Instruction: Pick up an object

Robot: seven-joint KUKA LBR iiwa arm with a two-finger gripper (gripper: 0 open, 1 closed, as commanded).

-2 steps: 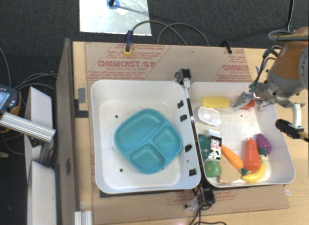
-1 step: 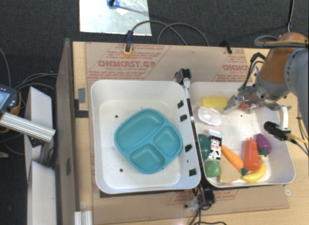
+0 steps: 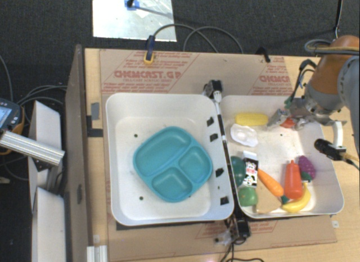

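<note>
Counter holds two bins; tool (image 3: 288, 119) low beside yellow block (image 3: 251, 119), grip state unclear; centre squarely before closing

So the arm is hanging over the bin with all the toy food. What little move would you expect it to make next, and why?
Probably a short drop straight down. The tool sits at the far edge of the right bin, with something small and reddish right at its tip, though I cannot tell whether it grips it. The yellow piece lies apart to the left, so the red thing looks like the target.
</note>
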